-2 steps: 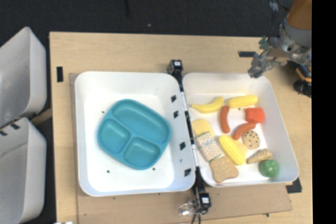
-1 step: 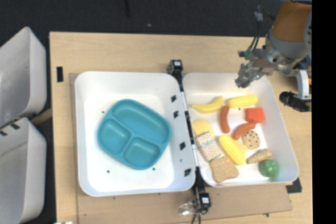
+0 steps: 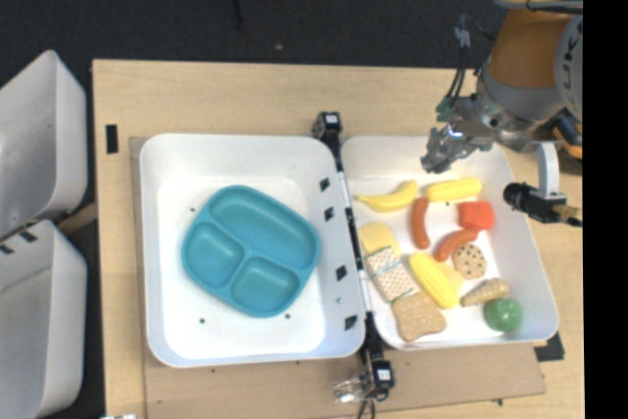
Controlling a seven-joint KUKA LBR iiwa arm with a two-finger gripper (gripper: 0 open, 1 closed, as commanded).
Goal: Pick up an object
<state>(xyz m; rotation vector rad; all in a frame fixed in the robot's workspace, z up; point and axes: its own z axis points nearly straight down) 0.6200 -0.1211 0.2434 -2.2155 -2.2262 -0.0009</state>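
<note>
Camera view: claw [image 3: 444, 155] above a long yellow corn cob [image 3: 453, 189].

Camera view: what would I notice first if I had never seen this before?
Probably the big blue plate with three sections, lying alone in the left bin. Next, the right bin packed with bright toy food: a banana, a corn cob, a cookie, a green apple. Above its far edge hangs the arm's gripper, near a yellow piece.
</note>
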